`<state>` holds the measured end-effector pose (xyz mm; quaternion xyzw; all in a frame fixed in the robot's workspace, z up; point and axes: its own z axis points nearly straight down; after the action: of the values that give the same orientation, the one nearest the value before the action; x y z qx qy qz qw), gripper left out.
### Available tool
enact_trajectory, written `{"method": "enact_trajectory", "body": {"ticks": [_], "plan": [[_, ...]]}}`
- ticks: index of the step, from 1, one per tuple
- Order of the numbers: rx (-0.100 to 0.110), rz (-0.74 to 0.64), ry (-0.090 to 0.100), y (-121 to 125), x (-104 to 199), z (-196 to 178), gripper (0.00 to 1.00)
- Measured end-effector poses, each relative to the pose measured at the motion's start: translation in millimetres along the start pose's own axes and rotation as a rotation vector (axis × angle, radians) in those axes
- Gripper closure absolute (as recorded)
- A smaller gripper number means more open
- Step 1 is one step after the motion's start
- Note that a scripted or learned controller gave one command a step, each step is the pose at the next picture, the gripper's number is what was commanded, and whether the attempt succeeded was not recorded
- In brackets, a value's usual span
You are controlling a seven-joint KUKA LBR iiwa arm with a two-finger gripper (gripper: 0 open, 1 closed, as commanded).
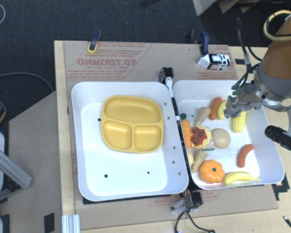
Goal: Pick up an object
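My gripper (234, 108) hangs low over the upper part of the right bin (271, 152), at the end of the grey arm with its orange band. It sits just above the top end of a yellow corn cob (239, 122), with an orange sausage (216, 108) right beside it on the left. The dark gripper body hides whatever lies directly beneath it. Nearby in the same bin lie a beige ball (221, 138), a red and yellow piece (200, 136), a red sausage (245, 154), a small pumpkin (212, 171) and a banana (241, 178).
The left bin (87, 154) holds a yellow three-compartment plate (132, 123). A carrot (185, 130) and a beige drumstick (202, 114) lie by the divider between the bins. Black clamps sit on the bin edges at the back and front.
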<state>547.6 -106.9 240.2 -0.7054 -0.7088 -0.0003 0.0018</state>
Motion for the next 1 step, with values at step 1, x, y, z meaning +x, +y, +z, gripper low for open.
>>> {"method": "enact_trajectory", "body": {"ticks": [1], "plan": [[0.003,0.002,0.000,-36.0,40.5,13.6,1.00]]}}
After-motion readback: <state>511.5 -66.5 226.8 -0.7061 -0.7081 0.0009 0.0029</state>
